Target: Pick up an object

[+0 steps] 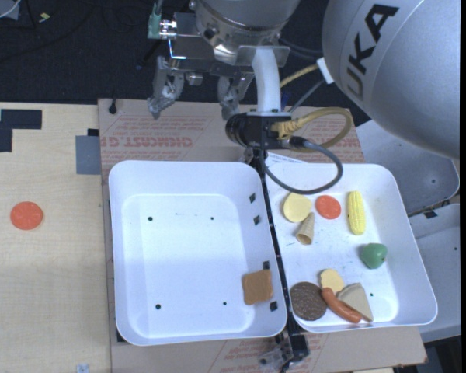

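Eight food pieces are sitting in your right bin (408,231), one in your left bin (132,208).

You are looking at a yellow disc (297,207), red disc (328,206), corn cob (356,211), cone (306,228), green pepper (373,254), brown cookie (307,301), sausage (340,305) and wedge (359,298), crowding together at the near corner. A tan square (257,287) is lying against the left bin's right wall, leaving open floor elsewhere. The gripper (196,99) is hanging above the far cardboard, fingers apart, holding nothing. "KUKA" is partly showing on the arm (388,53).
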{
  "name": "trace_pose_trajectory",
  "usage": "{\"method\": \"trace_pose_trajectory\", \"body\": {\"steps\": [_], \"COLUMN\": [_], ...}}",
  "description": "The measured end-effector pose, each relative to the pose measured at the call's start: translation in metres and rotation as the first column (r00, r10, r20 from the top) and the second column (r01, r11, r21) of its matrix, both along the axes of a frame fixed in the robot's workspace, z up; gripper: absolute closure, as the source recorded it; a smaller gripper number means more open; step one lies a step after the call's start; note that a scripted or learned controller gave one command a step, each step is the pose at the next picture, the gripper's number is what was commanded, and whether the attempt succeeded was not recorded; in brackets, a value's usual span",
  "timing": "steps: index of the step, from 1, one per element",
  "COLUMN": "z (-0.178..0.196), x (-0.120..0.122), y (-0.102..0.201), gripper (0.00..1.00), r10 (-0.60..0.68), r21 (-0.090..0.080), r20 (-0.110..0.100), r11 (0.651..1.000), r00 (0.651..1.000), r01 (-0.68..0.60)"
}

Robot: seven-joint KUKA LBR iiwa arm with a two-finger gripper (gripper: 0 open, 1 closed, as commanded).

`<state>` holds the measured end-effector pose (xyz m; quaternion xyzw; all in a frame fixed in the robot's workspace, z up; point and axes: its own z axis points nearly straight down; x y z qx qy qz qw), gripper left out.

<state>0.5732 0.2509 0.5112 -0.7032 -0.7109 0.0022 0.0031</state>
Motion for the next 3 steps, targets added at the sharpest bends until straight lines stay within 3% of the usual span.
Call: {"method": "trace_pose_trajectory", "body": {"steps": [1, 2, 3], "z": [0.0113, 0.0107, 0.0203], "x": [0.0021, 0.0022, 0.0019], "y": [-0.0047, -0.0050, -0.0036], "gripper": [1.00, 0.00, 1.00], "r10": [-0.005, -0.004, 0.001], "r21": [-0.003, -0.003, -0.004], "r20": [0.001, -0.001, -0.004], "r11": [1.000, 1.000, 1.000], "r00": [1.000, 1.000, 1.000], "r01": [0.005, 0.004, -0.001]}}
